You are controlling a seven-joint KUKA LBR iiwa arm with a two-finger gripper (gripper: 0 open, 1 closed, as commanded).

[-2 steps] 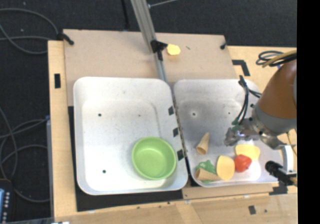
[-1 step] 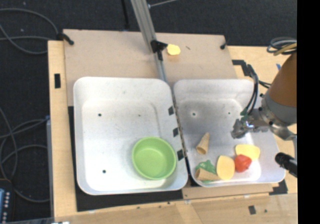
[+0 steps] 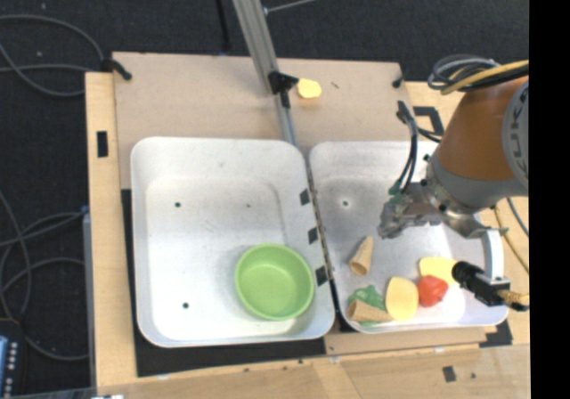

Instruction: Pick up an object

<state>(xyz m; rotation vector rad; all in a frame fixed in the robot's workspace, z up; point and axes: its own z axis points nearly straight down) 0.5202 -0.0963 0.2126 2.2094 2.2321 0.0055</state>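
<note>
Both white bins (image 3: 223, 161) look like smooth moulded plastic with a faint speckle, slightly glossy where light falls. The green bowl (image 3: 274, 280) near the left bin's front edge is smooth, matt plastic. The bench top (image 3: 196, 94) looks like bare, matt fibreboard or wood. A ribbed aluminium rail (image 3: 252, 23) has a dull metallic sheen. The arm's orange band (image 3: 485, 134) is glossy. The toy foods by the right bin's front edge look plastic: a tan cone (image 3: 361, 256), yellow piece (image 3: 402, 297), red piece (image 3: 432, 290).

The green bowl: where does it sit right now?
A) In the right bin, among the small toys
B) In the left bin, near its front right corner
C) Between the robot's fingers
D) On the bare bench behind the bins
B: the green bowl rests on the floor of the left bin, apart from the gripper, which hangs over the right bin.
</note>
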